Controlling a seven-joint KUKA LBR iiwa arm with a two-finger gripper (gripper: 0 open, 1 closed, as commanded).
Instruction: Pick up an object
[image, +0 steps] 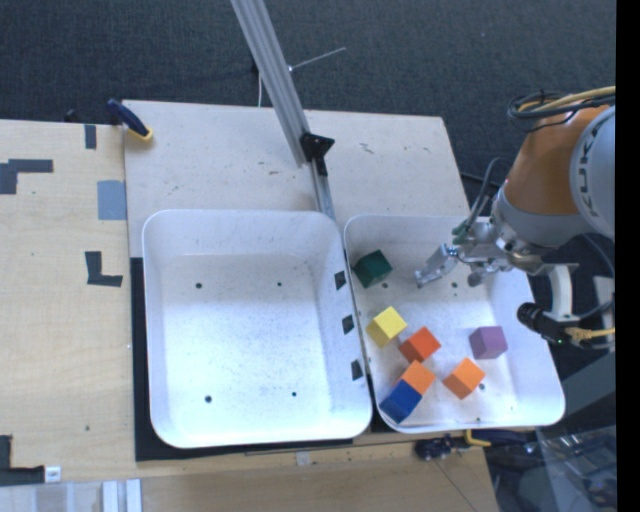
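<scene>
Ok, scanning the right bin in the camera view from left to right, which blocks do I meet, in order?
Green block → yellow block → red block → purple block. I've left out the blue and the two orange blocks, since they overlap the others across.

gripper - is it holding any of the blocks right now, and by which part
Nothing is held. The gripper hangs over the right bin with no block between its fingers; the nearest, the green block, lies apart from it.
</scene>
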